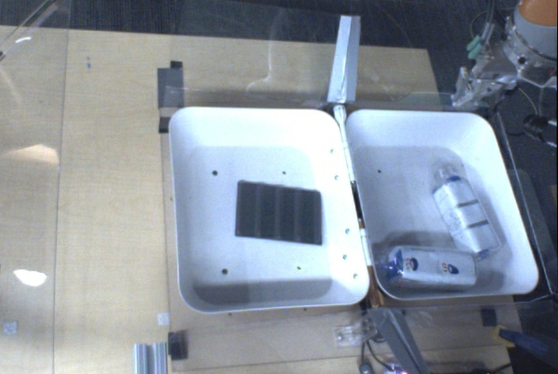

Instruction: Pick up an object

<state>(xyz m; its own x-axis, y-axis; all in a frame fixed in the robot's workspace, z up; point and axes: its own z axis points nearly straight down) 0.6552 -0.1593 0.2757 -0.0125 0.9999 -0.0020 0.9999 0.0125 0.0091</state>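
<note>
Above the far right corner of the right bin (514, 154), in the single overhead view, we saw the claw (482, 85) hanging outside the rim, a pale metal cluster with wires under the arm's orange band (539, 2). We could not tell its state: it was too small and cluttered to read, and we saw nothing held in it.

Nearer the camera than the claw, and slightly to its left, a clear plastic bottle (465, 211) lay on its side inside the right bin, slanted across the floor. Further down still from the claw, along the bin's near wall, a white tube with blue print (432, 266) lay flat, its right end close to the bottle's lower end. Well off to the claw's left, in the left bin (196, 137), a dark ribbed pad (279, 212) lay flat in the middle.

We judged the pick not yet begun. The bottle looked the likeliest target, and its round, smooth body could roll or squirt out of a pinch made off its centre. The tube sat tight against the wall, so a descent there could strike the rim. The thin pad offered little to grip.

Most of the arm was cut off by the frame edge, and the bottle's transparency blurred its outline.
</note>
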